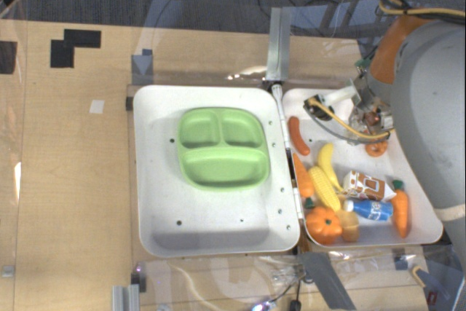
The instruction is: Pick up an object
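From the camera above the bench (65,156), two white bins sit side by side. The left bin (156,229) carries a green divided plate (221,148). The right bin (426,226) is crowded with toy food: a red sausage (298,135) against the left wall, a banana (328,164) and a corn cob (325,189) lying close together, a pumpkin (323,223) at the near corner, a brown-and-white carton (366,187), a blue can (375,210) and a carrot (401,213) near the right wall. Any of these could serve as the thing to pick up.

The main risk, as I judge it, is the crowding: banana, corn, carton and can lie touching or just beside one another, so a descent among them could nudge neighbours or close on two at once. Things hugging the walls may leave no room for a finger. The loose cable looping below the wrist could also snag.

The grey arm (437,120) enters from the right, its orange band (389,51) above the wrist, with the claw (368,129) low over the far part of the right bin, next to a small orange ring-shaped piece (376,149). Whether the claw is spread or closed I cannot tell; cables and hardware clutter it.
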Controlling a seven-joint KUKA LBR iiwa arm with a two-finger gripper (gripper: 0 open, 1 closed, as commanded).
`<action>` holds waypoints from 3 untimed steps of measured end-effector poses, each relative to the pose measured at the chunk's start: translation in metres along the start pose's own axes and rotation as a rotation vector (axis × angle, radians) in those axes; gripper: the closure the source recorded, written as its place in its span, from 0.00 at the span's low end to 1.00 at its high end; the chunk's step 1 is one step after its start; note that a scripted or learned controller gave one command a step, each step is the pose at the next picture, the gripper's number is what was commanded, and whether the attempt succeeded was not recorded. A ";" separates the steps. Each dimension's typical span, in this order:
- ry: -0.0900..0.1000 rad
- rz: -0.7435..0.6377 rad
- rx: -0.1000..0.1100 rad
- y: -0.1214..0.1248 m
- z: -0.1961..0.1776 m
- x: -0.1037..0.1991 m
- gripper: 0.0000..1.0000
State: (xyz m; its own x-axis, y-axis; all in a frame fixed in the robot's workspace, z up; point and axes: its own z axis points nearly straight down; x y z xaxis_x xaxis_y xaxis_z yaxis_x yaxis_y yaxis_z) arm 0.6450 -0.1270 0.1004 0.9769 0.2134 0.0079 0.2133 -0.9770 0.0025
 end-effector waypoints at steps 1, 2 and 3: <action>-0.006 0.011 0.004 -0.036 0.002 -0.048 1.00; 0.001 0.011 0.000 -0.049 0.010 -0.032 1.00; -0.004 0.008 0.003 -0.053 -0.102 -0.041 1.00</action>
State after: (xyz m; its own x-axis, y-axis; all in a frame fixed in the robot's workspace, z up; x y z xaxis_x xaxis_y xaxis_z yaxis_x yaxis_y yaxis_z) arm 0.5928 -0.0843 0.2014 0.9785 0.2060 0.0039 0.2060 -0.9786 -0.0002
